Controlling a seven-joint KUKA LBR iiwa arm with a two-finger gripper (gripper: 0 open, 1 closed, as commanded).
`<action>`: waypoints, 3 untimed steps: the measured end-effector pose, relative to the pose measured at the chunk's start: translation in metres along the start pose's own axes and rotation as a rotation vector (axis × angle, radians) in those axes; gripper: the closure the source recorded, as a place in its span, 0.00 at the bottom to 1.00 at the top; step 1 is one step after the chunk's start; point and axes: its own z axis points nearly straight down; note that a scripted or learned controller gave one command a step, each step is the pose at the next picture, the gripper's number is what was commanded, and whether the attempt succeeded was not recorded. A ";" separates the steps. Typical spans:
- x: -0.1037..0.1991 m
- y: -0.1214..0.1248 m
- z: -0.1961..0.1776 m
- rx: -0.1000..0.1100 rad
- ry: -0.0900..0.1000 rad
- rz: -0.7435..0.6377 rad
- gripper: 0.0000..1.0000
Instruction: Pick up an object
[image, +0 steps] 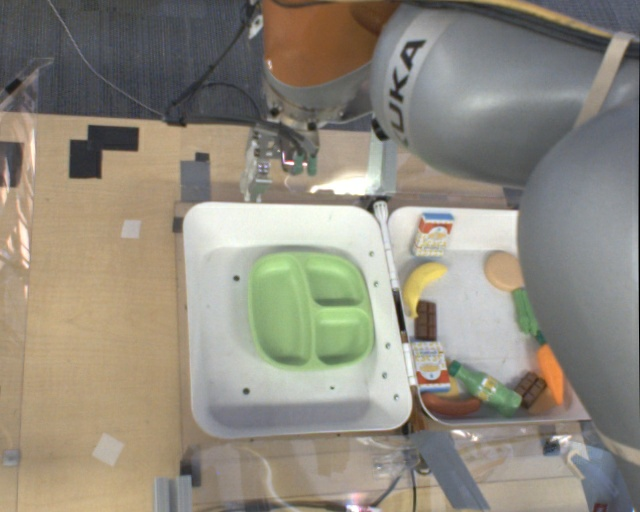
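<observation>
My gripper (283, 165) hangs over the bench just beyond the far rim of the left bin (215, 250), under the orange wrist band. Its fingers stand open with nothing between them. A green divided plate (310, 310) lies in the middle of the left bin. The right bin (470, 300) holds a banana (425, 283), a small carton (433, 235), a chocolate bar (426, 320), a second carton (430, 365), a green bottle (485, 388), a tan round piece (505, 270) and a carrot (550, 372). The arm hides the right bin's right side.
The big grey arm (500, 90) covers the upper right and right edge of the view. A light wooden bench top (90, 300) with black tape marks (100, 148) lies left of the bins. Cables (200, 100) run along the back.
</observation>
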 end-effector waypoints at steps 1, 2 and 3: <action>0.007 0.000 0.000 0.001 0.003 -0.129 1.00; 0.013 -0.001 0.091 -0.001 0.007 -0.632 1.00; -0.001 0.000 0.052 -0.001 -0.001 -0.703 1.00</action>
